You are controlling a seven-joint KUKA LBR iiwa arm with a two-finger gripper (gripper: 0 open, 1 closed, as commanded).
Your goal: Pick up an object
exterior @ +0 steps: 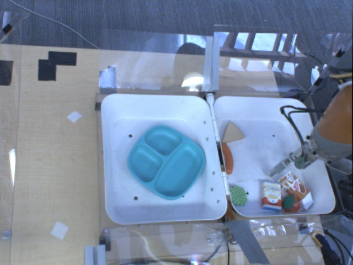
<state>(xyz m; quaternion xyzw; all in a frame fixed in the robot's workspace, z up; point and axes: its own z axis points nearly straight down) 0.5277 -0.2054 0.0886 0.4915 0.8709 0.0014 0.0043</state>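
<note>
The right bin [265,112] holds several small items. A tan wedge [231,132] lies near its left wall, with an orange carrot-like piece [227,158] just below it. A green knobbly round piece [238,195] sits at the front left. A small orange and white carton [271,195] lies at the front, beside a printed packet [295,185] and a red and green toy fruit [290,203]. My gripper [282,168] hangs low over the right half of this bin, just above and left of the packet. Nothing is visibly held.
The left bin [118,148] holds a blue divided plate [166,162]. A metal divider [211,70] stands behind the seam between the bins. A black cable [292,120] loops over the right bin near the arm's orange band [337,120].
</note>
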